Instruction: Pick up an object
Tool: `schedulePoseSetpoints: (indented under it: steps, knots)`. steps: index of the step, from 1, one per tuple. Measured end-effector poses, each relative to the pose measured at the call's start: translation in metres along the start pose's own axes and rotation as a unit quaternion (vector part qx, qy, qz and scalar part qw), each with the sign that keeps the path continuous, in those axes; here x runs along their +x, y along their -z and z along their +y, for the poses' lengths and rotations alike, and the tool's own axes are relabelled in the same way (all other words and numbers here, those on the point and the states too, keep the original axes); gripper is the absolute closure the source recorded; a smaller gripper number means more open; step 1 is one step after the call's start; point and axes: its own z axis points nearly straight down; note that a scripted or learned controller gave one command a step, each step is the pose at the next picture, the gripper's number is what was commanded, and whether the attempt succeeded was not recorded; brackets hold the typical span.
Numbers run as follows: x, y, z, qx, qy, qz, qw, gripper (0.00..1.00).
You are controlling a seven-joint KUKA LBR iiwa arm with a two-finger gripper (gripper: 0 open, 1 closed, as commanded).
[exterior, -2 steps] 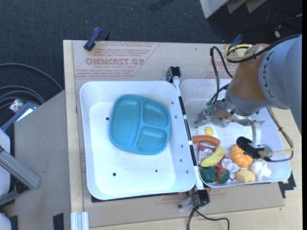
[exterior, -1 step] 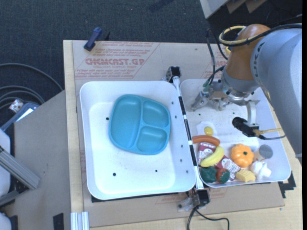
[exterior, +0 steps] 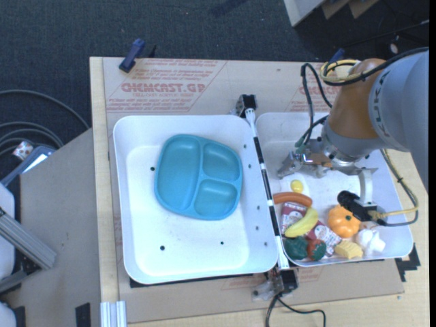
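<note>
Overhead view of the bench: the left bin [exterior: 136, 251] holds a blue divided plate [exterior: 199, 176], while the right bin [exterior: 272, 125] holds a cluster of toy foods along its near side, among them a hot dog [exterior: 291, 199], a banana [exterior: 302, 223] and an orange fruit [exterior: 343, 222]. The gripper [exterior: 310, 161] hangs low over the bare upper floor of the right bin, near a small yellow piece [exterior: 297, 186]; whether the pincer stands apart or together cannot be told. No object is seen lifted, so the pick appears not yet made.
</note>
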Motion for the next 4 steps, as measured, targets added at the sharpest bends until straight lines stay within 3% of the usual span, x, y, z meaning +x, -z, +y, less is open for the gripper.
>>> schedulePoseSetpoints:
  steps: [2,3,4]
  knots:
    - [0.006,0.0,0.017,-0.002,0.001,0.0,1.0,0.0]
    - [0.006,0.0,0.041,-0.002,0.001,-0.001,1.0,0.0]
    - [0.005,0.0,-0.013,0.0,0.0,0.0,1.0,0.0]
